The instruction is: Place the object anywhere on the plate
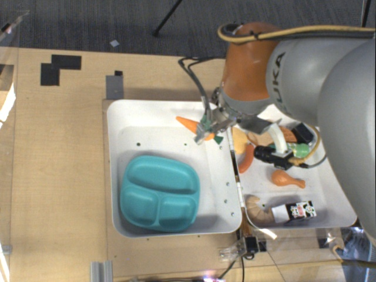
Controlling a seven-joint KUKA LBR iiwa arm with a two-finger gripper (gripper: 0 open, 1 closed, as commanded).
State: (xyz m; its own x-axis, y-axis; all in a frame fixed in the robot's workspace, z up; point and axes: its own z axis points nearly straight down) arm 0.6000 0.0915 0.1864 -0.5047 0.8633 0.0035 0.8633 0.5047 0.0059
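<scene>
From the overhead camera I see my gripper (207, 131) over the left bin (126, 122), fingers clenched on a toy carrot (189, 123) jutting left of them, the teal plate (158, 191) lying below-left, well apart

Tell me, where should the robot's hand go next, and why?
Probably toward the teal plate, moving down-left in the camera view. The gripper sits near the top right of the left bin, with a toy carrot at its fingers, while the plate lies lower in the same bin, apart from it. Whether the carrot is truly gripped is hard to tell, so move slowly.
</scene>
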